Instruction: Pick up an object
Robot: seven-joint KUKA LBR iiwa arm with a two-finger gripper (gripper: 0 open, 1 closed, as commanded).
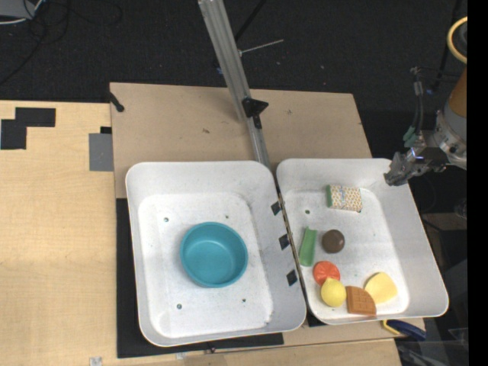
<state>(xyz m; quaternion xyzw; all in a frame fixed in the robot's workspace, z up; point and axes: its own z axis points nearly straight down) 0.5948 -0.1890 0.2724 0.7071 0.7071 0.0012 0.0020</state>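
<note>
The right bin (396,204) holds several small items: a speckled white block with a green end (345,197), a green stick (307,246), a brown ball (332,241), a red piece (326,271), a yellow ball (332,293), an orange-brown wedge (360,300) and a yellow piece (380,287). My gripper (399,171) hangs over the far right rim of that bin, away from all the items. Nothing shows between its fingers.
The left bin (152,197) holds a teal bowl (214,254). A slanted metal rail (232,67) runs from the top down to the gap between the bins. Black clips sit along the shared bin edge (282,235).
</note>
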